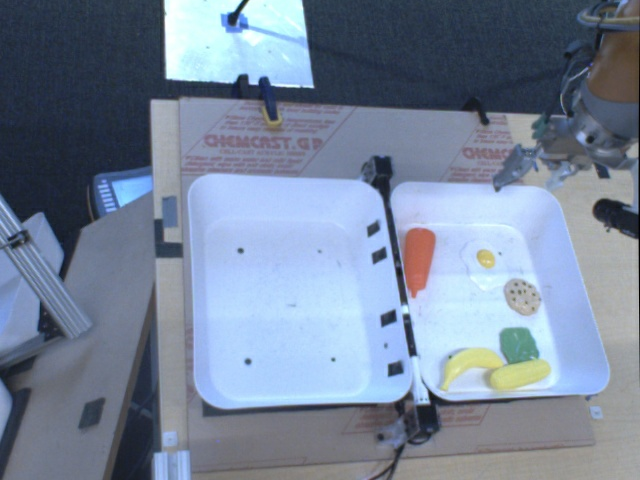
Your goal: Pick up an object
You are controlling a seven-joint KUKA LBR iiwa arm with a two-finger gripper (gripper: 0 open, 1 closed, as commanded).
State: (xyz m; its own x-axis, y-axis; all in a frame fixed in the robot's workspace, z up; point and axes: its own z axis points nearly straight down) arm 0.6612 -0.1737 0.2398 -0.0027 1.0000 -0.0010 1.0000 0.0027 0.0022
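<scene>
The right bin (560, 230) holds an orange carrot (418, 258) near its left wall, a fried egg (485, 260) in the middle, a cookie (521, 295), a green piece (518, 343), a yellow banana (467, 364) and a yellow corn-like piece (520, 373) at the front. My gripper (537, 167) hangs above the bin's far right corner, fingers spread apart with nothing between them. It is well clear of every object.
The left bin (210, 268) sits beside the right one, joined by a black clamp strip (390, 268). A cardboard sheet (300, 138) lies under both. A metal plate (238, 28) lies behind on the dark floor.
</scene>
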